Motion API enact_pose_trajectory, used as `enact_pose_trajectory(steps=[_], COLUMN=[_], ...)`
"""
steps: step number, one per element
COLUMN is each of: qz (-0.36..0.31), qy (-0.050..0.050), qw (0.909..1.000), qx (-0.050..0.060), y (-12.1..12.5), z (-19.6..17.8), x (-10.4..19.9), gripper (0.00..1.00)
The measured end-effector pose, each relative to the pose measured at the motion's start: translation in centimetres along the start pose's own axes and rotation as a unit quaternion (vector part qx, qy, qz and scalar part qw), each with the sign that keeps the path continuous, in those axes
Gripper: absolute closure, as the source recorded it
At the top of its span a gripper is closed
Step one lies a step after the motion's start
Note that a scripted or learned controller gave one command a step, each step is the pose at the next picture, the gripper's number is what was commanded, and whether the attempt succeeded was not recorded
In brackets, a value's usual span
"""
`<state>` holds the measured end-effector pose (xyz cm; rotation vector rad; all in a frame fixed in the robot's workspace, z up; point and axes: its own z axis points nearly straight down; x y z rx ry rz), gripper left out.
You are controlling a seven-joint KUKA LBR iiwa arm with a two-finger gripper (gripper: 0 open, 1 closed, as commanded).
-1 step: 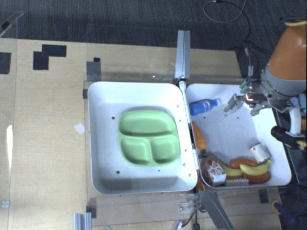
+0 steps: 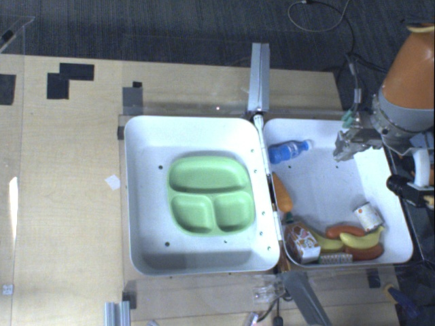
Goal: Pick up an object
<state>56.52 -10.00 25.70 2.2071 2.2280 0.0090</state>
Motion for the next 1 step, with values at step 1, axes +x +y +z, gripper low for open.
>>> enact_pose_trajectory(steps=[1], qz=[-0.015], qy=[-0.001], qw=[0.9999], qx=[0.0], y=[3.15], z=[-10.9], x=[-3.56], gripper=[1.0])
